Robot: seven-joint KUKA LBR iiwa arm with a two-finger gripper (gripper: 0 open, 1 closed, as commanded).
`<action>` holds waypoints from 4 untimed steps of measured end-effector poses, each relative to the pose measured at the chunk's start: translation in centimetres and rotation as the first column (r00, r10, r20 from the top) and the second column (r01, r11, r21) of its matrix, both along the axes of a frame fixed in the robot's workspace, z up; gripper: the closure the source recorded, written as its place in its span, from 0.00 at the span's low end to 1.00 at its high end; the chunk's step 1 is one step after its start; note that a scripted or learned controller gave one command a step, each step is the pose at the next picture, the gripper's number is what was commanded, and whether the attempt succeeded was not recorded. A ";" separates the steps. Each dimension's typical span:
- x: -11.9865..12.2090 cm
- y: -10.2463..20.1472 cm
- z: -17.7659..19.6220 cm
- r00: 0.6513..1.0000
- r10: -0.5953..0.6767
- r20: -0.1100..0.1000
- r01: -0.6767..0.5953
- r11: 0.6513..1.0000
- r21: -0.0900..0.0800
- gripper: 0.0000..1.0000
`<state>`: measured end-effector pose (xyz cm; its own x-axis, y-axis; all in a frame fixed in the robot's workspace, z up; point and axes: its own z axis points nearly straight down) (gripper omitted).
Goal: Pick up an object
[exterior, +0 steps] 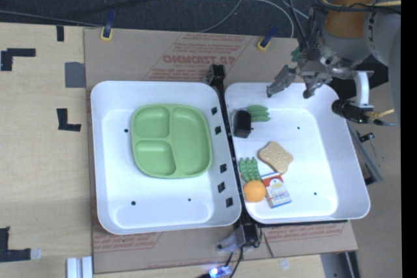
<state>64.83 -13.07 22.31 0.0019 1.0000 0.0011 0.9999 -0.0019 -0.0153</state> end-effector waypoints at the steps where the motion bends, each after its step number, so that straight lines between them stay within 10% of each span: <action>1: 0.3 0.0 0.9 1.000 0.003 0.014 -0.003 1.000 -0.002 0.00; 4: 0.9 0.2 -11.7 0.999 0.003 0.035 -0.003 1.000 -0.006 0.00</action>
<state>65.71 -12.89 10.57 -0.0008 1.0000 -0.0047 0.9998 0.0009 0.0197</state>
